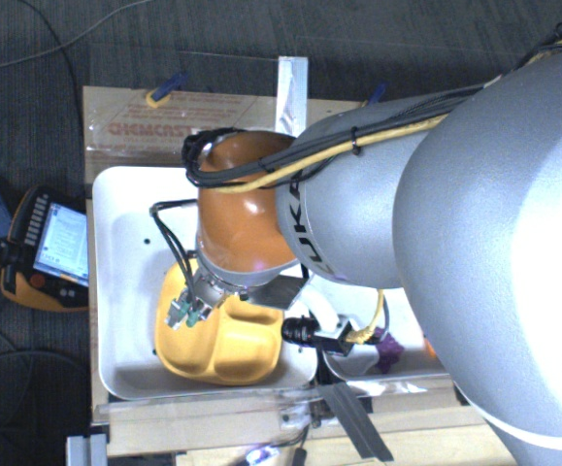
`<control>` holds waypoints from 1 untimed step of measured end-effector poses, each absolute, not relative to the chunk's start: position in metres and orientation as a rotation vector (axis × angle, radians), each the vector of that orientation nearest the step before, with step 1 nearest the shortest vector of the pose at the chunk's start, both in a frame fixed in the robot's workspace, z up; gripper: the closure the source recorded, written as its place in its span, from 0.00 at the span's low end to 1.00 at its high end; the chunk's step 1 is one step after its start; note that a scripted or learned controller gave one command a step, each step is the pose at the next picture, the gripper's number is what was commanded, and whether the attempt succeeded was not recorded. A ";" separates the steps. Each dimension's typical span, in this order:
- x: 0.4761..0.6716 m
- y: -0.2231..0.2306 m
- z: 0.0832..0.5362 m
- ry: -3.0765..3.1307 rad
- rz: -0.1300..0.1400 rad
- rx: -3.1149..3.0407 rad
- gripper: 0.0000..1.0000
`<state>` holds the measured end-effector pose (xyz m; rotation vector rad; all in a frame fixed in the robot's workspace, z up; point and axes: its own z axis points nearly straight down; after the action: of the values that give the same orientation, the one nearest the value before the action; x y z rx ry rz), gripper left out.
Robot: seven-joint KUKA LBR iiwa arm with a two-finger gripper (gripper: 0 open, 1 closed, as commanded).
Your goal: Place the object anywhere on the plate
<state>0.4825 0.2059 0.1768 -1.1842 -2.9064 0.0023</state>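
- My arm [436,221]: grey, w/ orange band [242,212] above the wrist, enters from view's right and lies over the left bin [120,260].
- My claw [191,311]: low over the yellow plate [222,348]; open or closed – cannot tell, wrist hides it.
- Yellow plate: in the left bin, near its front wall.
- Purple object [389,348]: in the right bin, just beside the divider, well apart from the plate, partly hidden by my arm.
- Teach pendant [52,250]: on floor, left of bench.
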 end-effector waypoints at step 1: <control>0.530 0.178 0.180 -2.954 0.004 -1.067 1.00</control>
<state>0.5300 0.1781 0.1801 -1.0667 -2.9538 0.0036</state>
